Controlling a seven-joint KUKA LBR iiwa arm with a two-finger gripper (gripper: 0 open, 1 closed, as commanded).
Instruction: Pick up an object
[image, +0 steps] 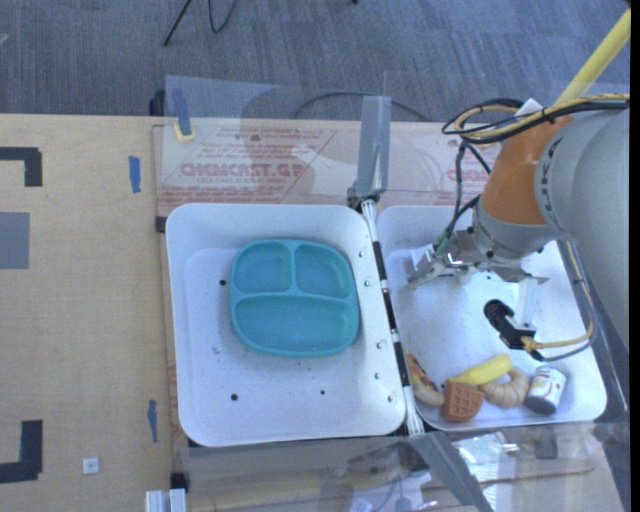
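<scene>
Toys (490, 385) crowd right bin (440, 330); wooden bench (70, 330), grey carpet (300, 40); pincer (432, 265) state unclear.

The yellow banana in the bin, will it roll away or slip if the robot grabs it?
The banana looks like smooth toy plastic, so it is probably light, stiff and a bit slippery. Its curved shape means it would likely rock or spin rather than roll far. It lies crowded against the waffle and the croissant, which may get nudged too.
</scene>
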